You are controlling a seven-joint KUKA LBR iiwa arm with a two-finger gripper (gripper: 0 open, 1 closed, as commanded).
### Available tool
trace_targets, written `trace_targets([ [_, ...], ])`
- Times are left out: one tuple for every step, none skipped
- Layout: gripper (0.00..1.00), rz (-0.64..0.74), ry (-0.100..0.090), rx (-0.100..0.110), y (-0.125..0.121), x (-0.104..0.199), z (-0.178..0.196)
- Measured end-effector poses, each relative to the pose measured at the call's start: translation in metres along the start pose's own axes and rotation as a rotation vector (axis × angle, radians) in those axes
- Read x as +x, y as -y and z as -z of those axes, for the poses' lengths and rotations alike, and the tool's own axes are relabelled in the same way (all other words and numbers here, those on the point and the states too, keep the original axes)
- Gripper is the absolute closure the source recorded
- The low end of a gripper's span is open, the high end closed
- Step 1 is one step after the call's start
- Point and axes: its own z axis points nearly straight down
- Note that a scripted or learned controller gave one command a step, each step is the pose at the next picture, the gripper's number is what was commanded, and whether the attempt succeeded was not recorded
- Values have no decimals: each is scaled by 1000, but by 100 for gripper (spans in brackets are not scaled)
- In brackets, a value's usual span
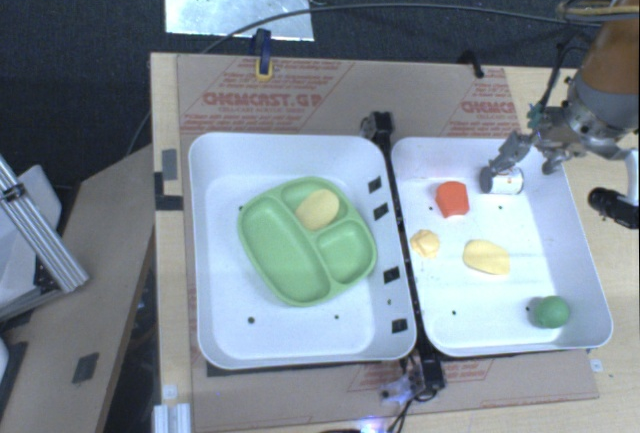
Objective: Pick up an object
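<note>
Gripper [505, 176] hanging low over right bin [585, 221], upper part, just beside orange block [452, 198]; spread of claw: cannot tell. Step judged: closing in on a pick, nothing lifted yet. Next move calling for alignment over one item: yellow piece [486, 257], small yellow chunk [426, 243], green ball [549, 311] all lying apart; yellow object [318, 209] sitting in green tray [285, 266], left bin [215, 221].

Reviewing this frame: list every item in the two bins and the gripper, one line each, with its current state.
Green divided plate: flat in left bin.
Yellow piece: in a plate compartment.
Orange block: loose, right bin.
Small yellow chunk: loose, right bin.
Yellow oval: loose, right bin.
Green ball: right bin's near corner.
Gripper: low over right bin's far side.
</note>
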Motion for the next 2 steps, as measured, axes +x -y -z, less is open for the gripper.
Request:
trace_targets([
  [0, 3, 2, -13, -3, 1, 8],
  [0, 2, 2, -9, -2, 3, -54],
])
